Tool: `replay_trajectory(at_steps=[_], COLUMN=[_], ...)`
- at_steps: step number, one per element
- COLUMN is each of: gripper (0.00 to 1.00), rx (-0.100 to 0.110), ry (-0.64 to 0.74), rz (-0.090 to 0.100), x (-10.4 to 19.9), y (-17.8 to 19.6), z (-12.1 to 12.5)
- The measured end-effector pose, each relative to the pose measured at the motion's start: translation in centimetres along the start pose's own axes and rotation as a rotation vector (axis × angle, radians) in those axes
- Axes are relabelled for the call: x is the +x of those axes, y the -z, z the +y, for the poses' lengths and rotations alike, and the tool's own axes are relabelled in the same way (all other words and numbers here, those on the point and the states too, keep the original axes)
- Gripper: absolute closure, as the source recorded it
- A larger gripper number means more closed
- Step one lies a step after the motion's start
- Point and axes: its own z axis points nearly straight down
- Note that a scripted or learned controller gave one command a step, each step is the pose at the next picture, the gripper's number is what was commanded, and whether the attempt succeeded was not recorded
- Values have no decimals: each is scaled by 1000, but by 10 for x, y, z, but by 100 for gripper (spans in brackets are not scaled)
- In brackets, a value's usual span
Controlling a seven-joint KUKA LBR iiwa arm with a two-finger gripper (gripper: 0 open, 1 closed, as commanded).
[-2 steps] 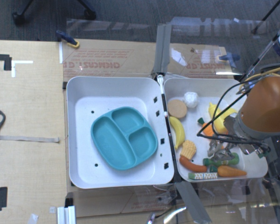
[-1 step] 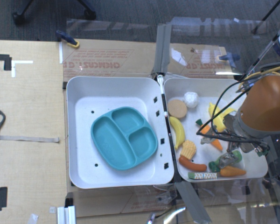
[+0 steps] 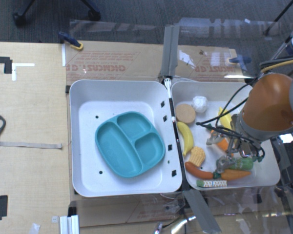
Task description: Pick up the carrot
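1. Camera view: carrot is lying at the lower right of the frame, on the floor of the right bin, green top pointing right, not lifted.
2. Gripper is hanging just above it; grip state: can't tell, no hold visible.
3. Sausage, corn, banana are sitting to its left.
4. Judging: approach about done; grasp and lift left.

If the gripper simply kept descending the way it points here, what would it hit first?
Most likely the carrot: the gripper points down into the right bin and sits just above the carrot's leafy end. Depth is hard to judge from this slanted view, so it may land slightly off.
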Motion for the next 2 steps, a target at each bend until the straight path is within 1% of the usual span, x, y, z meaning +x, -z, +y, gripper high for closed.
replay_trajectory(at_steps=[1,2], gripper=[100,0], rx=[2,2], ry=[3,3], rz=[-7,-7], x=[-3,-3], y=[11,11], z=[0,0])
